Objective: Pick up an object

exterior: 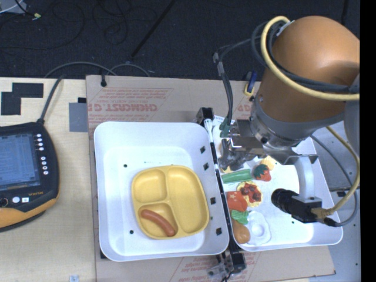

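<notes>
- Toy food (249, 194) lies heaped along the left side of the right bin (305, 231): green bean, red pieces, a fried egg. Likely light, stiff, slick plastic; the green bean (236, 175) offers long flat sides to pinch.
- Arm (305, 75) hangs over the right bin's upper left, wrist pointing down.
- Gripper (235, 148) sits just above the bean; its opening cannot be judged.
- Yellow plate (170, 201) with a sausage (157, 222) rests in the left bin (117, 157).

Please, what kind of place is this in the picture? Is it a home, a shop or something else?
Most likely a robot test lab, not a home. A big robot arm reaches over two white bins holding toy food, a control tablet lies on the bench, and loose cables run behind.
</notes>
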Robot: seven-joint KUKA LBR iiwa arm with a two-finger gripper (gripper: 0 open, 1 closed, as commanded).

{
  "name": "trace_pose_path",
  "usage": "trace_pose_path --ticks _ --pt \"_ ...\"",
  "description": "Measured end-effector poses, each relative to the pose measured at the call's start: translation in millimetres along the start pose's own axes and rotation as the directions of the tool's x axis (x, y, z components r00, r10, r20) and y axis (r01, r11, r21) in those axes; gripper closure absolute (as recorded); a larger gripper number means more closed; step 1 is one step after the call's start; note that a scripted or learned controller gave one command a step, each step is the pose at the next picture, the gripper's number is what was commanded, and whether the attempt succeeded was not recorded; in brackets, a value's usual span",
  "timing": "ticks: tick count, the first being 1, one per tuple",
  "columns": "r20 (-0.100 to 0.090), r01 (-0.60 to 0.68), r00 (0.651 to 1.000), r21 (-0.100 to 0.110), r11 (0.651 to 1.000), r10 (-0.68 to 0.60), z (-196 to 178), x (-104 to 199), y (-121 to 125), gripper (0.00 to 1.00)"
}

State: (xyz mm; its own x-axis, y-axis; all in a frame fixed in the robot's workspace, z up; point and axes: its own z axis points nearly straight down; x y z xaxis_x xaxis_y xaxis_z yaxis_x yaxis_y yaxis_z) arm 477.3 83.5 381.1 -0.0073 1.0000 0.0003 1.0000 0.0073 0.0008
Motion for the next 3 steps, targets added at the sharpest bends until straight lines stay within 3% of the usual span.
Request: trace_pose_path --ticks 3 --pt "0.013 0.017 1.000 0.034 0.999 -0.017 -16.9 2.1 1.4 1.00"
